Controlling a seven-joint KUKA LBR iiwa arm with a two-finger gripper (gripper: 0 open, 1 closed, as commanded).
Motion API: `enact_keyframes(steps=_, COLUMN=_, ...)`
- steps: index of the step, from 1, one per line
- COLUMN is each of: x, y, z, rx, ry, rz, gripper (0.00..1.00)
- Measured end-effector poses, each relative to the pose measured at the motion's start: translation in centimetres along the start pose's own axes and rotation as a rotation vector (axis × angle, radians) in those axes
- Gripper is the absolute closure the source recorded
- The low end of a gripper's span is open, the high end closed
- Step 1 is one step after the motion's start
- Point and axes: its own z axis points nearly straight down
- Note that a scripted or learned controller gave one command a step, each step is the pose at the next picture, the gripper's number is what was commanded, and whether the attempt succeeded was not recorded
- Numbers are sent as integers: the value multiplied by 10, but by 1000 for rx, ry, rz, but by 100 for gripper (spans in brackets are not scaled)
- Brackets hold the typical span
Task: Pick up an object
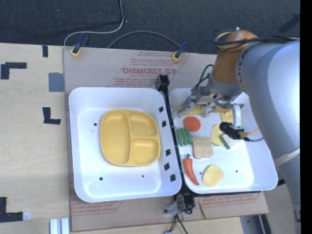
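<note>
Arm (263,77) reaches in from right, wrist bent down over far end of right bin (261,177). Gripper (195,106) w/ fingers spread, nothing between them, just above red tomato (192,124). Green beans (184,136), toast (202,146) nearer.

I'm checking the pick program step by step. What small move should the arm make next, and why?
Probably lower the tool a little toward the red-orange tomato piece. The tool sits over the right bin, just above that piece in the view, and nothing shows between its fingers, so no object is picked up yet.
</note>
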Motion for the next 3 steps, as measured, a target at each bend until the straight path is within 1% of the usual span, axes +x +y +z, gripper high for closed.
enact_keyframes(steps=1, x=2, y=-20, z=3, rx=-10, ry=-4, rz=1, gripper=0)
enact_keyframes(steps=2, x=12, y=-37, z=3, rx=-11, ry=-5, rz=2, gripper=0)
enact_keyframes(steps=3, x=11, y=-36, z=-7, rx=-10, ry=-4, rz=1, gripper=100)
